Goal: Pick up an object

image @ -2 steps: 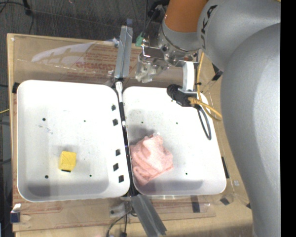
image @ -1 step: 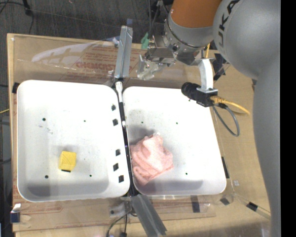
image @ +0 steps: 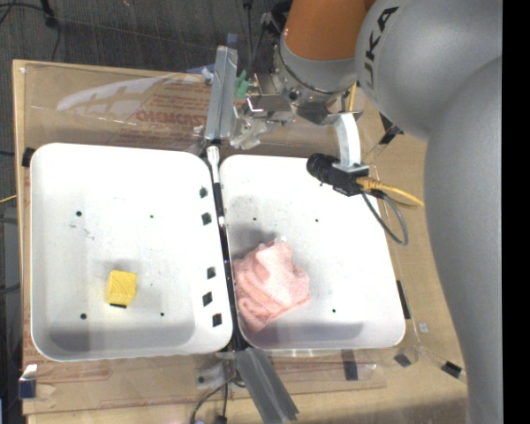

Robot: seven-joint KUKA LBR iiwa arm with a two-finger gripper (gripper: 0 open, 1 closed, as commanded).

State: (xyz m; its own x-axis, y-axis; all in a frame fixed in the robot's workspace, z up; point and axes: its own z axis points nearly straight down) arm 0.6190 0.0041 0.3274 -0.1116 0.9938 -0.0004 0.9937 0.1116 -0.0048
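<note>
The crumpled pink cloth (image: 271, 283) lies in the right-hand shallow white bin (image: 371, 263), at about 7 o'clock on its floor, close to the divider between the 2 bins. The small yellow block (image: 121, 288) sits in the left-hand white bin (image: 62, 201), also near 7 o'clock there, well apart from the cloth. My gripper (image: 267, 113) hangs at 12 o'clock above the bins' far rims, over the brown bench (image: 115, 95). I cannot tell how my hand stands; nothing shows in it.
</note>
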